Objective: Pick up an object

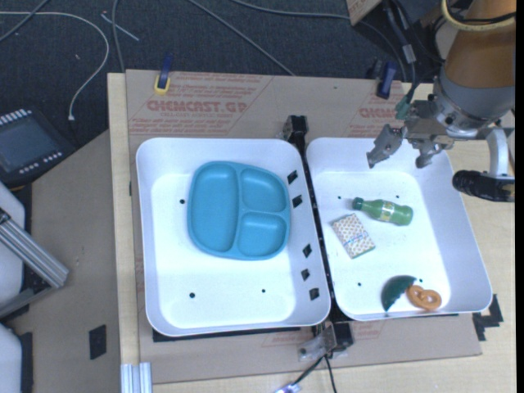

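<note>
Clearly open and empty, fingers (403,147) spread above right bin's (467,219) far edge; green bottle (383,210) lying at six o'clock, well apart.

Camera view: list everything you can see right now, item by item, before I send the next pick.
Bins: two, white, side by side on the bench.
Divided plate: one, blue, in the left bin.
Bottle: one, green, lying in the right bin.
Patterned packet: one, white and tan, right bin, just below the bottle.
Dark green piece: one, right bin, near corner.
Orange ring: one, beside the green piece.
Clamps: two, blue, bench's far edge.
Gripper: one, grey, fingers spread, above the right bin's far edge, holding nothing.
</note>
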